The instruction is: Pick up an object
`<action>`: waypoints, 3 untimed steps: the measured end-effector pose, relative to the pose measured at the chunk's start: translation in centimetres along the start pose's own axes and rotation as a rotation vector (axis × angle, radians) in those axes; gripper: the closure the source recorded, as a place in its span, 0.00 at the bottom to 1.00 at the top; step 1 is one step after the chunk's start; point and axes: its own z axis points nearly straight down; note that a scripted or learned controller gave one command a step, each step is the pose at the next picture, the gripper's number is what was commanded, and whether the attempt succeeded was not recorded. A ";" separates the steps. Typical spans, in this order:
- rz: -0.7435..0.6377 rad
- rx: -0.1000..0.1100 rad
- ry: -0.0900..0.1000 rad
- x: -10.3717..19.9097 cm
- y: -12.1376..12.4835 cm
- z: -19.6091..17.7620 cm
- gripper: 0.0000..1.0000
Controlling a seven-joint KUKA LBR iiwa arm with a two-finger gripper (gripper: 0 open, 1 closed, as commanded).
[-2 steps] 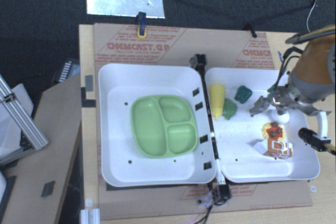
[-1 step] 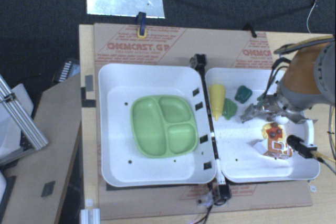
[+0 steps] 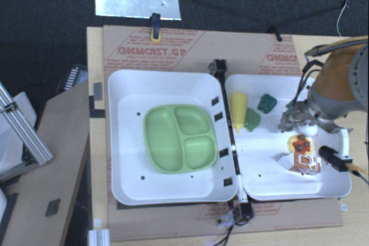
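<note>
Fingers: can't tell whether spread or together, the gripper (image 3: 295, 121) is a blurry metal cluster low over the right bin (image 3: 271, 190), right of frame centre. Just below it, an orange-and-white packet (image 3: 302, 155) lies on the bin floor. Yellow bottle (image 3: 238, 110) and two green pieces (image 3: 266, 103) sit to the left. Left bin (image 3: 124, 181) carries a green divided plate (image 3: 177, 138).

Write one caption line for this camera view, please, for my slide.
Gripper poised in the right bin above an orange-and-white packet; green divided plate in the left bin.
</note>
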 end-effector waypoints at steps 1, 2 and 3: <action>0.004 -0.003 -0.004 -1.1 0.2 -5.2 1.00; -0.001 -0.005 -0.004 -0.7 0.0 -11.5 1.00; -0.001 -0.003 -0.004 -1.0 -0.4 -16.1 1.00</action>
